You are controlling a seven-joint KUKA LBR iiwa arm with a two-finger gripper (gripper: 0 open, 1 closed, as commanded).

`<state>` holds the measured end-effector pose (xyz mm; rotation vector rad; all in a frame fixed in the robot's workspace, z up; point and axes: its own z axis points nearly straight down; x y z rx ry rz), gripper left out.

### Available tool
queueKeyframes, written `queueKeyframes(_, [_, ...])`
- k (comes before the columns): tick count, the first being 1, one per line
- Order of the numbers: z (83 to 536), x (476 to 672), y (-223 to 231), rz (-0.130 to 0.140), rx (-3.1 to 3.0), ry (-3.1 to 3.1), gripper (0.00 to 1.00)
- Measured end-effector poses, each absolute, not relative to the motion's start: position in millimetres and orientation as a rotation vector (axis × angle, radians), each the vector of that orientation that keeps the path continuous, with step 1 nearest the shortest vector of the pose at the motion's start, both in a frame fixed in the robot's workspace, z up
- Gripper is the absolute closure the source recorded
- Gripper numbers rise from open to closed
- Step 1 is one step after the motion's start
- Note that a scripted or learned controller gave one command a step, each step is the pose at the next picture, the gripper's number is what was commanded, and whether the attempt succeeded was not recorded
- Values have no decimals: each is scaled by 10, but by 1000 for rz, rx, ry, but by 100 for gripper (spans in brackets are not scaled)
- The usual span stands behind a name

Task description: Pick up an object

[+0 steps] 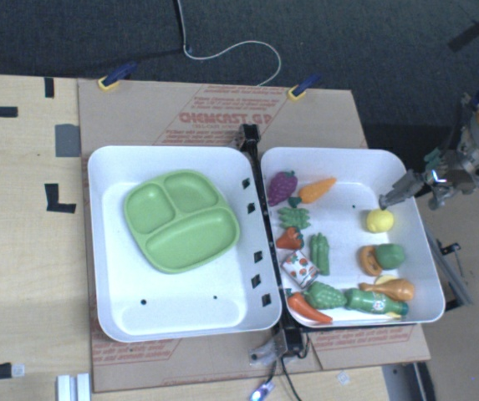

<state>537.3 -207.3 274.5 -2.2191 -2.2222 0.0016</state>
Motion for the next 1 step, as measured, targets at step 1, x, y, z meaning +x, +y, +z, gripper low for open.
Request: queueKeyframes(1, [4336, 4839, -1695, -15, -2227, -2237, 0])
